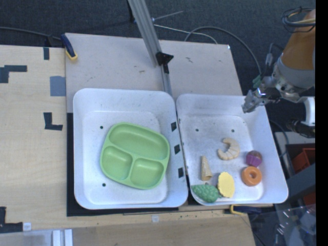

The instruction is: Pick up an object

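Note:
The right bin (215,106) holds several small toy foods near its front: a tan croissant (229,149), a purple onion-like piece (253,158), an orange ring (251,176), a yellow piece (226,184), a beige cone (205,168) and a green leafy piece (206,192). My gripper (251,101) hangs over the bin's far right rim, well behind the foods and apart from all of them. Nothing shows between its fingers.
The left bin (87,104) bears a green three-compartment plate (135,155). A slanted metal rod (146,27) runs down to the gap between the bins. Cables trail across the bench behind the bins.

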Controlling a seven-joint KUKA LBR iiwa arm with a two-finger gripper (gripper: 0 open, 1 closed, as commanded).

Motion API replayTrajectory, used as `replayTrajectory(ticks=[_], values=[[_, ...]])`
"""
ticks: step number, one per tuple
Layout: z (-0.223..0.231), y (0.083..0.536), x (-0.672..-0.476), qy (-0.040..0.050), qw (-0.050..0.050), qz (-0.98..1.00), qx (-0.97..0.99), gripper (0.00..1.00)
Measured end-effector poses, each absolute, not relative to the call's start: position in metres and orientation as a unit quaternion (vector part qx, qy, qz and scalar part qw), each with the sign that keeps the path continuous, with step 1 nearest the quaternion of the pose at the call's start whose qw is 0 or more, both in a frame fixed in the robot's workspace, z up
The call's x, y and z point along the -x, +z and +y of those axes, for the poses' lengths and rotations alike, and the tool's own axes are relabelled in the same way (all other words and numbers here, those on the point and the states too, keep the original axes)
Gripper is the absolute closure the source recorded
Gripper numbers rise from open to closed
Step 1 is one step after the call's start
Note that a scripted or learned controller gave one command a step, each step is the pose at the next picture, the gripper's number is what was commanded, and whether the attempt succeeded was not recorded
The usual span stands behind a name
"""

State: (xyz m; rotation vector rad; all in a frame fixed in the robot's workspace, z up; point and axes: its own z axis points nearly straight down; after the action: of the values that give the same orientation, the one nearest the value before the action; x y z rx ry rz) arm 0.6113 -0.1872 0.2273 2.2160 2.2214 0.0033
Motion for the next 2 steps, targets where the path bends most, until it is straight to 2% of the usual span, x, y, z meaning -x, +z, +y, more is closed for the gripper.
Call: replayTrajectory(ticks=[1, 2], values=[[-0.137, 0.220, -0.599, -0.0003, -0.001, 0.709, -0.705, 1.00], [-0.084, 0.211, -0.598, -0.0002, -0.001, 0.709, -0.705, 1.00]])
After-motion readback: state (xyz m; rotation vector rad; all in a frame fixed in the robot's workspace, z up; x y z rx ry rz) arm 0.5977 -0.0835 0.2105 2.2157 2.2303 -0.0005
